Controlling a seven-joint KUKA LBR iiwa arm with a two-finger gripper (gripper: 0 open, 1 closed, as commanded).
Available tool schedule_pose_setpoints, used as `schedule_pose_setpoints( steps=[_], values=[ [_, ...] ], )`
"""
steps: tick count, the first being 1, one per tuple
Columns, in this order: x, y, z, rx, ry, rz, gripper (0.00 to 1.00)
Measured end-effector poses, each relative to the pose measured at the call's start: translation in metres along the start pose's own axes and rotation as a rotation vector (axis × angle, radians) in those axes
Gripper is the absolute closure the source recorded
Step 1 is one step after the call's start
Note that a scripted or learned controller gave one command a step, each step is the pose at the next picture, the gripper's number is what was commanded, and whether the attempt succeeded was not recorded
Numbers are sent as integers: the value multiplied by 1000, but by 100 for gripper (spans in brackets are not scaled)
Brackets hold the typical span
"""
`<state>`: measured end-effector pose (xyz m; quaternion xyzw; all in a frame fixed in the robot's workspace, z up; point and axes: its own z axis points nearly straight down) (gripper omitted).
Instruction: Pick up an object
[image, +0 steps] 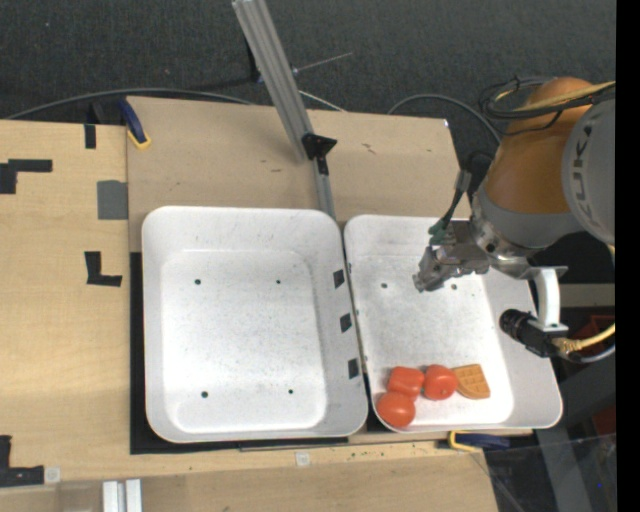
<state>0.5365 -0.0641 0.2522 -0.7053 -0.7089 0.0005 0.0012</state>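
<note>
Three red tomato-like pieces (412, 390) lie clustered at the near edge of the right bin (400, 250), with an orange cracker-like piece (472, 381) just to their right. My gripper (432, 276) hangs over the upper middle of the right bin, well behind those objects. Nothing shows between its dark fingertips.
The left bin (240, 320) sits beside the right one, and black clips join them along the shared edge. A grey metal pole (285, 95) slants in from the top toward the bins' far corner. A black cable fitting (525, 330) sticks out at the right bin's right side.
</note>
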Motion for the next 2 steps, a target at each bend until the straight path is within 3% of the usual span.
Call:
schedule_pose_setpoints(
  steps=[2],
  values=[
    [115, 37, 25, -1, 0, -3, 100]
  ],
)
